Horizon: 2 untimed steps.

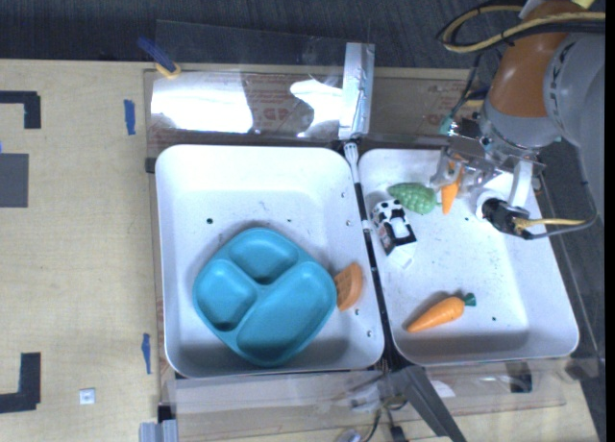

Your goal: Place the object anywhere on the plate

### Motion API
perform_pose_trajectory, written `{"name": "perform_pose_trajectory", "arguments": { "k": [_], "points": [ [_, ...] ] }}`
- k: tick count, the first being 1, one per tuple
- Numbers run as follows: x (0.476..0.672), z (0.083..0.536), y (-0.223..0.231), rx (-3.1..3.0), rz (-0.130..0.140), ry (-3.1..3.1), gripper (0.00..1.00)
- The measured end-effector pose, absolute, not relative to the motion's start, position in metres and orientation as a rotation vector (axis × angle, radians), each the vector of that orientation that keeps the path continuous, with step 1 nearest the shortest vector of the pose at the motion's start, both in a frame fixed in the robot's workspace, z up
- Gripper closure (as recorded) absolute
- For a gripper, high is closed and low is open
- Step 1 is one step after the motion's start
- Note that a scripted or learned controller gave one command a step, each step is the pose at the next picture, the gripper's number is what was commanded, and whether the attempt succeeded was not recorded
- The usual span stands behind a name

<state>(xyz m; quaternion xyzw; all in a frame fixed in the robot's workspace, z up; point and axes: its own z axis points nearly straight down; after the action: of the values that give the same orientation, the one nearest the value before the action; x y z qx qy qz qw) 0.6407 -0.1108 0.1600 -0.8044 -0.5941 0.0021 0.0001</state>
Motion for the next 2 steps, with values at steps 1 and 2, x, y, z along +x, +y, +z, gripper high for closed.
{"name": "perform_pose_trajectory", "arguments": {
  "k": [1,2],
  "points": [
    [0.661,0.206,-0.022,-2.057,-0.004,-2.379,1.00],
    [0.626,0.183,0.079,-1.677,0.002,-2.652,1.00]
  ]
}}
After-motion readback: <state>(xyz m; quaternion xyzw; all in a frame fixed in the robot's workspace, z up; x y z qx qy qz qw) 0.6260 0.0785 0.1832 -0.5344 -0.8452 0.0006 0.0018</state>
